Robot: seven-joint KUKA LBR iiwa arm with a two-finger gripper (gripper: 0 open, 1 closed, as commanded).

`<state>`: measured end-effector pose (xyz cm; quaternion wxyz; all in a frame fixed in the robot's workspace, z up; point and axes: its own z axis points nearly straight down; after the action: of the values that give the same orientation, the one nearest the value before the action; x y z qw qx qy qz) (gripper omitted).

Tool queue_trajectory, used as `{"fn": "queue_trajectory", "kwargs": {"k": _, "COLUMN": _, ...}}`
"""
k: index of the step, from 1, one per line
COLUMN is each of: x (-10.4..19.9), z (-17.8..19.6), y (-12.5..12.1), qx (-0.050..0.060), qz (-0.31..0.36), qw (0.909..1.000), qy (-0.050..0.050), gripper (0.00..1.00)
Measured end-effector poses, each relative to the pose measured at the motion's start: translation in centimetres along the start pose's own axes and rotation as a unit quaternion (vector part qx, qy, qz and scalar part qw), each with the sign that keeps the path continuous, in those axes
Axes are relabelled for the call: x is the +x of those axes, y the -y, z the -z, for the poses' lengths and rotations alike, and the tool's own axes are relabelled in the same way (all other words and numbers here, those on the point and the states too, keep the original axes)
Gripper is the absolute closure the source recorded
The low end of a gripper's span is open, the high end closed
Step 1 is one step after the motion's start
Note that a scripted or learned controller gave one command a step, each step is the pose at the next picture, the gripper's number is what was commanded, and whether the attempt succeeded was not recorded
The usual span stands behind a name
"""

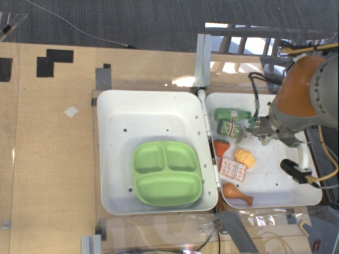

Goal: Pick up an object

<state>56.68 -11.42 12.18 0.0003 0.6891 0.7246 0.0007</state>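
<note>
The right bin [275, 192] holds a green bottle [231, 115], a green can with a label [229, 127], a red-orange piece [221, 147], a yellow ridged piece [244, 157], a white patterned card [232, 169] and an orange drumstick [237, 193]. My gripper [250, 132] hangs low over the right bin, just right of the green can and above the yellow piece. Nothing is seen between its fingers.
A green divided plate [167, 173] lies in the left bin [116, 115]. A metal post [202, 62] stands at the back between the bins. The arm with its orange band [296, 91] covers the right bin's back right part.
</note>
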Motion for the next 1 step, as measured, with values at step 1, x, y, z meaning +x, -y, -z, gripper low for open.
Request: {"fn": "queue_trajectory", "kwargs": {"k": 1, "x": 1.85, "z": -2.86, "y": 2.94, "qx": -0.009, "qz": 0.044, "qw": 0.9990, "qy": 0.003, "gripper": 0.00}}
